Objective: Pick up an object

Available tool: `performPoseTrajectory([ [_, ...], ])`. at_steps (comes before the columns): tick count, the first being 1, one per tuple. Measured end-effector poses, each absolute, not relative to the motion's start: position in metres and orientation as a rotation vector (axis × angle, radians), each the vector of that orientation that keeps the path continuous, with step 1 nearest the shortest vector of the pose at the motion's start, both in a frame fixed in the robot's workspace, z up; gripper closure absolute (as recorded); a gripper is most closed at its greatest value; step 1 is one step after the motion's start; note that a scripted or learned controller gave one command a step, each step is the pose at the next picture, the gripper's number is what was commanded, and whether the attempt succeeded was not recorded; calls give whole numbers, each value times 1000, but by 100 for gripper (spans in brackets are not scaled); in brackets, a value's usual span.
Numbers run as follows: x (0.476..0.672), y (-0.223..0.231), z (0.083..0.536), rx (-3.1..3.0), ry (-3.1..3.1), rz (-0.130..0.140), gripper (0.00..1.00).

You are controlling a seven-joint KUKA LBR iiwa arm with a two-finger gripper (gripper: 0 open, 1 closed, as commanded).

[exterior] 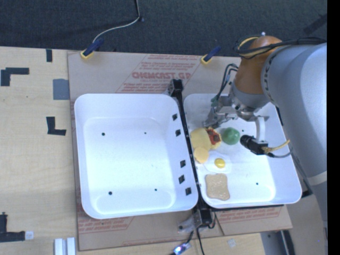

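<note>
A small red block-shaped toy piece (214,137) lies in the upper left part of the right-hand shallow white bin (264,198), touching a rounded yellow plastic piece (198,138) on its left. The claw (215,122) hangs low just above the red piece, at its far edge. From this angle it cannot be told whether the claw is apart or together, and nothing can be seen held in it.

Just right of the red piece sits a green ball (230,136). Below the yellow piece, and touching it, is a smaller pale yellow disc (202,154). Beside the disc lies a toy fried egg, white with a yellow yolk (218,163). Nearer the bin's front edge is a tan slice of toy toast (217,186), lying flat.

The left-hand shallow white bin (127,158) sits against the right one, joined along a black strip. Both rest on a brown cardboard sheet with red print (159,74), which lies on the pale wooden surface (32,158).
</note>
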State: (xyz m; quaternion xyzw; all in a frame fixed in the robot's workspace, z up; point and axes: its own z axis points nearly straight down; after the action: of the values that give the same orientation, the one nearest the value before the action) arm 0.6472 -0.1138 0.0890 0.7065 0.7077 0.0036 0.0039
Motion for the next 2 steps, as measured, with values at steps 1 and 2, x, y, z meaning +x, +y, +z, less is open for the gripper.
performPoseTrajectory([
  [1,638,-142,90,2215,2218,13,100],
  [2,637,-142,88,2216,2220,7,0],
])
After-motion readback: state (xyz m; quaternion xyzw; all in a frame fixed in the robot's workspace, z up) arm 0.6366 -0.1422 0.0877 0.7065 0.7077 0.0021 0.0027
